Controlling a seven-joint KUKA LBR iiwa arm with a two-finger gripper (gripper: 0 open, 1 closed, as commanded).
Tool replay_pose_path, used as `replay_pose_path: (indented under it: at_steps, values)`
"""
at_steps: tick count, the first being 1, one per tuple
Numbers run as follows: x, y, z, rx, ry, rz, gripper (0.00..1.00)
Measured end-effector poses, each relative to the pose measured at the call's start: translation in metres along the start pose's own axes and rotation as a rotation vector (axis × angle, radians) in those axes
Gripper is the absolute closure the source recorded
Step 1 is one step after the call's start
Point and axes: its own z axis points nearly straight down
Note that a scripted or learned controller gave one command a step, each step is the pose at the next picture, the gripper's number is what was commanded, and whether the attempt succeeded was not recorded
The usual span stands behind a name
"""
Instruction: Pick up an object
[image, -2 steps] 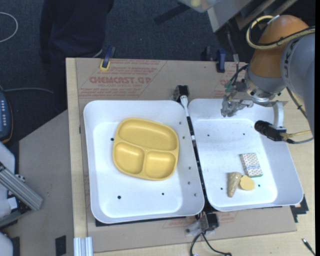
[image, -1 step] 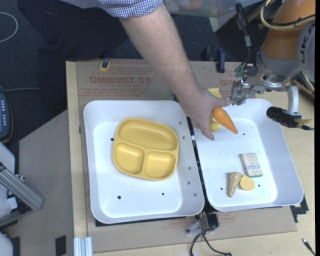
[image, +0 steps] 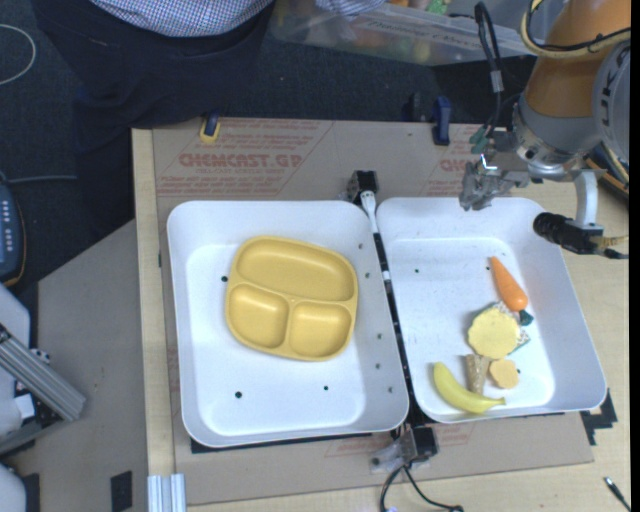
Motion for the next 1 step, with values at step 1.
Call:
replay_pose_path:
  at_steps: [1]
  values:
    - [0.0408, -0.0307, 0.0102, 0.007, 0.003, -0.002, 1.00]
